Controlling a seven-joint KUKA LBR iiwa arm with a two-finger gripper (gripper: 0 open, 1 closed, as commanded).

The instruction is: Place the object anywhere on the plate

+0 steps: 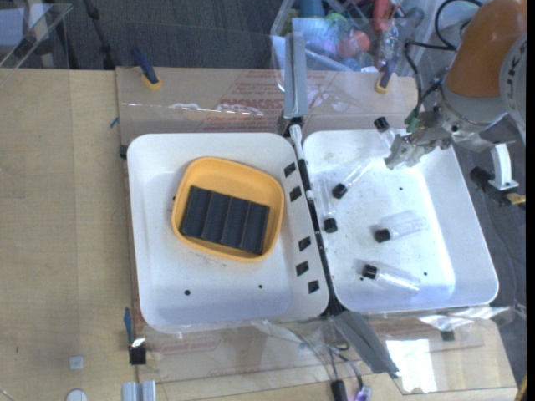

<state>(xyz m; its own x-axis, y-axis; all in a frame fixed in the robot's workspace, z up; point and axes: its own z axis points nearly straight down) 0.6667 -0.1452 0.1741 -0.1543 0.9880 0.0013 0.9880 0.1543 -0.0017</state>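
Note:
A yellow plate (227,208) lies in the left bin (159,299), and a black ridged block (226,220) rests on it. In the right bin (468,274) lie several clear tubes with black caps: one (352,178) near the divider, one (399,225) in the middle, one (387,277) toward the front. My gripper (398,154) hangs over the right bin's back part, just right of the upper end of the tube by the divider. Nothing shows between its tips.
A small black cap (381,124) sits at the right bin's back edge, left of the gripper. Another black cap (329,225) lies by the divider (308,215). A clear box of colourful items (359,15) stands behind the bins.

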